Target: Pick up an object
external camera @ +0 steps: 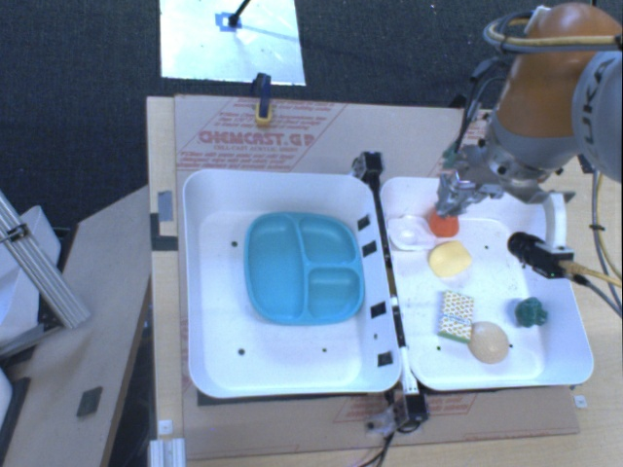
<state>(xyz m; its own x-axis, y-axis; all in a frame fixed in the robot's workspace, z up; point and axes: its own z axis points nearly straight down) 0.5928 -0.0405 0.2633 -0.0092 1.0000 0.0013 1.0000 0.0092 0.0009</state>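
2 white bins side by side on the counter [165, 261]. Left bin [209, 358]: 1 blue divided plate [302, 267], well left of the orange object. Right bin [560, 358]: small white dish [409, 231] touching the orange object's left side; yellow lump [450, 259] just below it; patterned block [456, 315] and beige ball [489, 341] further below; dark green piece [530, 311] below and to the right. Black part on a white bracket [533, 249] right of the orange object. Orange object [445, 225] near the bin's top left, directly under the tool [451, 200], touching or nearly so. Tool's opening: cannot tell; no grasp visible.
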